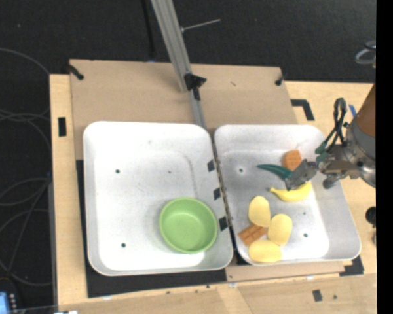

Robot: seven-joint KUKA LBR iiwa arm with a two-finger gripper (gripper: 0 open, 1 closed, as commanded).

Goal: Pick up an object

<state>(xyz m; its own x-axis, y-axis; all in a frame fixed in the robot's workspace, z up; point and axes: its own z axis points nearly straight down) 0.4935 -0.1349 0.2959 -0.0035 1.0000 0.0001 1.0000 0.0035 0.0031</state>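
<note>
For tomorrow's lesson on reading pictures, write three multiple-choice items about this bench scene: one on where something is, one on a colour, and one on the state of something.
1. Where is the bowl?
A. left bin
B. right bin
C. on the bench outside the bins

2. What colour is the bowl?
A. red
B. green
C. blue

3. How does the bowl stand?
A. upside down
B. on its side
C. upright, opening up

Answers:
1 A: it sits near the front edge of the left bin.
2 B: it is light green all over.
3 C: its hollow inside faces the camera.
</note>
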